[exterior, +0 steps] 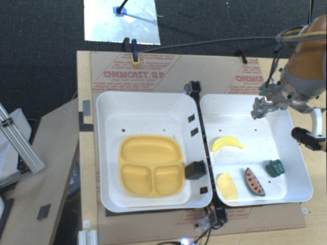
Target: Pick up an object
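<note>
Grey two-finger gripper [261, 107] is hovering over the right white bin's [294, 137] far end, nothing between its fingers; I can't tell how far open. I'm eyeing the curved yellow plastic banana [227, 144], lying near, at about 7 o'clock from the tool, long axis running roughly 9-to-3 across the bin floor.

Bins: two [148, 103]. Yellow divided tray: one [152, 165]. Banana: one [227, 144]. Yellow oval: one [227, 186]. Watermelon slice: one [254, 181]. Green item: one [275, 168].
</note>
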{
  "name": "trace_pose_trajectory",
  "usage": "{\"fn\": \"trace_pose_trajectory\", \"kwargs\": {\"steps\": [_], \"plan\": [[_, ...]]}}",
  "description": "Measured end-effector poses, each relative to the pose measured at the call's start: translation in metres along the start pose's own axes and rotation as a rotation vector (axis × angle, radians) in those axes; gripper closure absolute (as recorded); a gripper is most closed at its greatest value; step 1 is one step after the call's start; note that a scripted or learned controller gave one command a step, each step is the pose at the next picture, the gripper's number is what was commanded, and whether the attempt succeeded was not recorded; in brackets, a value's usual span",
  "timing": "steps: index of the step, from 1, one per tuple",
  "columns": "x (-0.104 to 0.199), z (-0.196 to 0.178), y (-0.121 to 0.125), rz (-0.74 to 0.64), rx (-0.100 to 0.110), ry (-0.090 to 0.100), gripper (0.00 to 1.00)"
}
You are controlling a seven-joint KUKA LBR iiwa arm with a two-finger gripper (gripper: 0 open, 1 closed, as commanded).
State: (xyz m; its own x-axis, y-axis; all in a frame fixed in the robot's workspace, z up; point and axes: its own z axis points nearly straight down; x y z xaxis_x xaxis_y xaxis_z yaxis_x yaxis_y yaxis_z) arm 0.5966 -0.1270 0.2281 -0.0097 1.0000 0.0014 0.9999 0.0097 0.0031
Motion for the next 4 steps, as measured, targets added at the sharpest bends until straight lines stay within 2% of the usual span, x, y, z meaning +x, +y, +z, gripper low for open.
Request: {"fn": "trace_pose_trajectory", "kwargs": {"steps": [1, 3, 4], "plan": [[0.057, -0.008, 0.003, -0.001, 0.001, 0.000, 1.00], [0.165, 0.002, 0.003, 0.000, 0.001, 0.001, 1.00], [0.213, -0.004, -0.013, -0.001, 0.001, 0.001, 1.00]]}}
